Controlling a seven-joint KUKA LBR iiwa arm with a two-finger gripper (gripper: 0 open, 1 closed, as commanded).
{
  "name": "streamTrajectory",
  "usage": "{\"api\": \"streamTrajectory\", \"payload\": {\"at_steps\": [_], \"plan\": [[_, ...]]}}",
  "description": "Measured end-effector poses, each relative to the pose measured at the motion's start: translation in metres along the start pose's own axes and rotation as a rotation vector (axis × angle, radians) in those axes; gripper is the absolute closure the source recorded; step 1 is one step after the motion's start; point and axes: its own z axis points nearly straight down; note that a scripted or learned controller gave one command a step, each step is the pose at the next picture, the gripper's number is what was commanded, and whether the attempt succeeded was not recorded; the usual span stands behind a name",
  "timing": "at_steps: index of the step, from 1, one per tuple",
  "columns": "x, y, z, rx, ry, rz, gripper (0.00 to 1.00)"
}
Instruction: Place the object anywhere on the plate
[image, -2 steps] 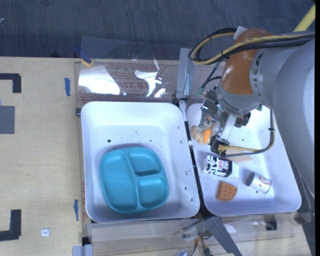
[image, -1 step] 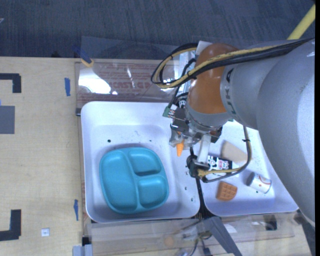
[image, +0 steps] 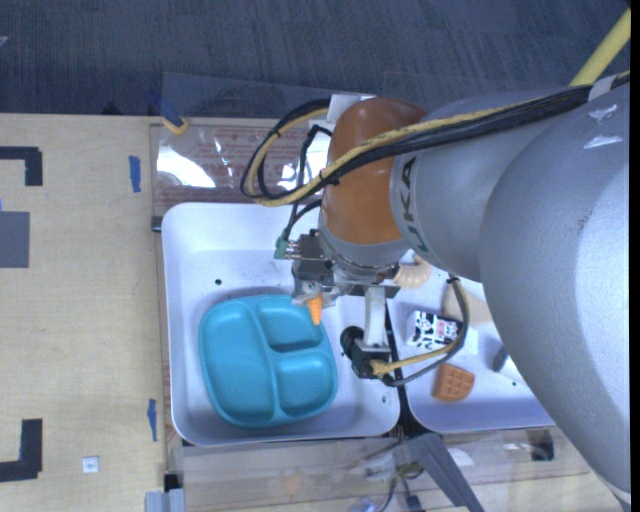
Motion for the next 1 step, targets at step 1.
{"api": "streamTrajectory", "payload": {"at_steps": [1], "plan": [[-0.0010,0.0004,0.0001,0.000,0.000,0.002,0.00]]}}
